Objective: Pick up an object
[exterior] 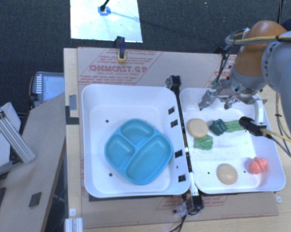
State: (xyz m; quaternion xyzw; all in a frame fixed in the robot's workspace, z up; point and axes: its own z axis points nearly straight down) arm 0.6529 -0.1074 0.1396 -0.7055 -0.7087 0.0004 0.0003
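Bench (136, 66): brown printed cardboard sheet under two shallow white bins set side by side, with black clips along their shared edge.

Left bin (94, 100): holds one blue plate (138, 151) with three compartments and rounded corners. It lies flat and is turned at an angle, near the bin's centre.

Right bin (277, 180): holds five small items, all lying apart from one another except as noted.

Arm (281, 66): grey, with the orange band (259, 35) above the wrist. It enters from the right and reaches over the far edge of the right bin.

Gripper (217, 103): over the far left part of the right bin. Fingers spread apart with nothing between them. It sits above and beyond the nearest items, and I cannot tell whether it touches the bin floor.

Items, larger first:
- Tan disc (198, 127): round, flat and matte, on the left side of the bin, closest to the gripper.
- Beige round piece (227, 173): paler and slightly domed, toward the near wall.
- Dark green piece (218, 126): irregular and lumpy, just right of the tan disc and touching or nearly touching it. A lighter green strip extends to its right.
- Pink-orange piece (257, 165): lobed, at the near right.
- Light green piece (203, 142): small and crumpled-looking, just below the tan disc.
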